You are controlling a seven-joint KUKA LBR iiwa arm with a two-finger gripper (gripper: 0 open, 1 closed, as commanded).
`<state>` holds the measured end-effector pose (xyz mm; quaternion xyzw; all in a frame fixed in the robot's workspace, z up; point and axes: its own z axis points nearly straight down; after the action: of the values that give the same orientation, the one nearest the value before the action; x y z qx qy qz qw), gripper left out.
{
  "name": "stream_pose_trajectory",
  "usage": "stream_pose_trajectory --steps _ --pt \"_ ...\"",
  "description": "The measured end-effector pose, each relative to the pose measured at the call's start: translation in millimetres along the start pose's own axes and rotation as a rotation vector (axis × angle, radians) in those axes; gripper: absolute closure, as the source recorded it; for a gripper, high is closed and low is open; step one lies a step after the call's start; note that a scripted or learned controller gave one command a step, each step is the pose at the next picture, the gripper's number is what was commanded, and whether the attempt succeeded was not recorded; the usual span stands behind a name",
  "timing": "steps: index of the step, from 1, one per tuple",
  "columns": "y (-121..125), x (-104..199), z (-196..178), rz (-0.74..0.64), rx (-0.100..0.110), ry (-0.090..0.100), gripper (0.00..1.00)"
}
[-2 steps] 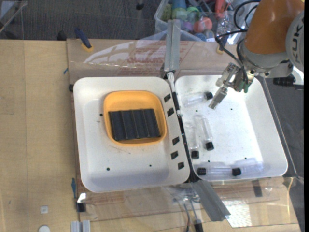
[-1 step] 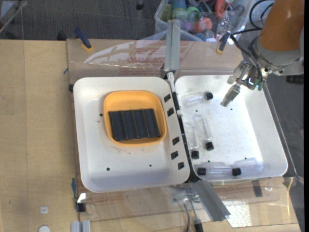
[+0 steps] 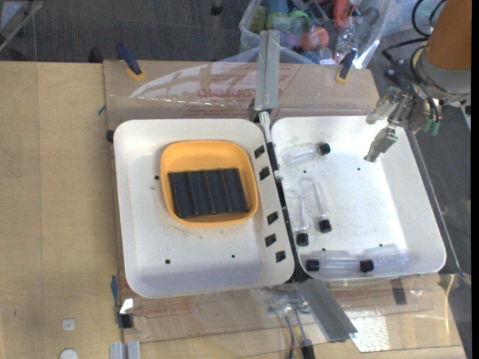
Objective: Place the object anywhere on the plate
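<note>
Over the right bin's [image 3: 419,200] upper right corner hangs the gripper [image 3: 385,129], fingers spread apart with nothing between them. On the orange plate [image 3: 171,158] in the left bin [image 3: 142,260] lies a dark ribbed rectangular object [image 3: 207,193], flat and well within the rim. Scattered across the right bin's floor, several clear tubes with black caps [image 3: 320,204], apart from the gripper. Behind the bins, a clear tub of coloured toys [image 3: 314,10]
</note>
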<state>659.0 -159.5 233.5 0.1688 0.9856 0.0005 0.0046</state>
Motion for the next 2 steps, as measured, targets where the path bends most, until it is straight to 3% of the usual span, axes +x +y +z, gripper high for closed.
stream_pose_trajectory --steps 2 --pt "-44.8 -18.9 -7.6 -0.088 0.0 -0.001 0.0"
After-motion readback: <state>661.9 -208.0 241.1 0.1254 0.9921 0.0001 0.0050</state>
